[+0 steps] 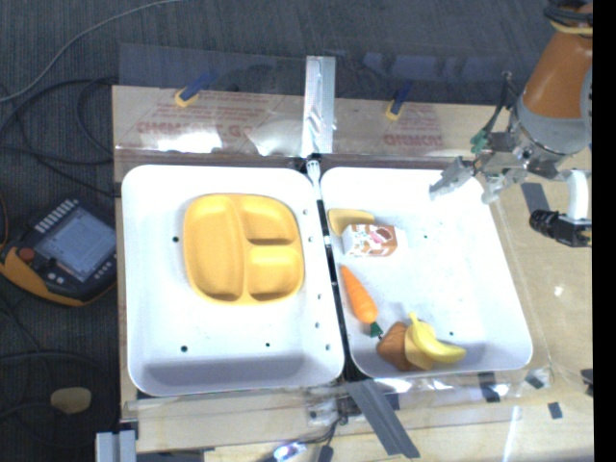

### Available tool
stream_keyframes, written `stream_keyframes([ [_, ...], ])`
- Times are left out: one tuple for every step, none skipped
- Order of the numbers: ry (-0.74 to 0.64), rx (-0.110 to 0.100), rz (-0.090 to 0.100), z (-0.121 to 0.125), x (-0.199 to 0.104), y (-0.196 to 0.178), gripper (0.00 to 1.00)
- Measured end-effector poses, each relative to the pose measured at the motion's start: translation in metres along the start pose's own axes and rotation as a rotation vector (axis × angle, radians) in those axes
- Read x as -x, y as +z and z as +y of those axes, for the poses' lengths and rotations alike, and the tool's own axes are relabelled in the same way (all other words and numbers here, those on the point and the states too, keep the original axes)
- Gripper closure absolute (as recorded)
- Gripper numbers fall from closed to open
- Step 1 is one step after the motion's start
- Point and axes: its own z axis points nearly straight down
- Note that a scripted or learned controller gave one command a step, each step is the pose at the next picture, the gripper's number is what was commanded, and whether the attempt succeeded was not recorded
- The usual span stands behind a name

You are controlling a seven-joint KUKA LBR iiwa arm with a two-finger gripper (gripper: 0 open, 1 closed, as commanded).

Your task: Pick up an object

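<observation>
While the spread pincer [467, 183] hovers, the right bin [481, 277] holds carrot [360, 296] and banana [430, 343].

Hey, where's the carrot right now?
The carrot lies in the right bin, close to its left wall, just below the small printed packet and above the banana.

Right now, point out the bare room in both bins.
Right bin: bare floor from the gripper down its right side. Crowded along the divider: carton, carrot, banana. Left bin: the yellow tray fills the middle, leaving a bare strip below.
</observation>
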Motion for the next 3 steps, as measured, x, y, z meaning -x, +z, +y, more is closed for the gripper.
stream_keyframes([
  [-0.014,0.000,-0.002,-0.044,-0.060,-0.014,0.00],
  [-0.027,-0.004,0.001,-0.142,-0.083,0.080,0.00],
  [0.033,-0.002,-0.001,-0.141,-0.114,0.049,0.00],
])
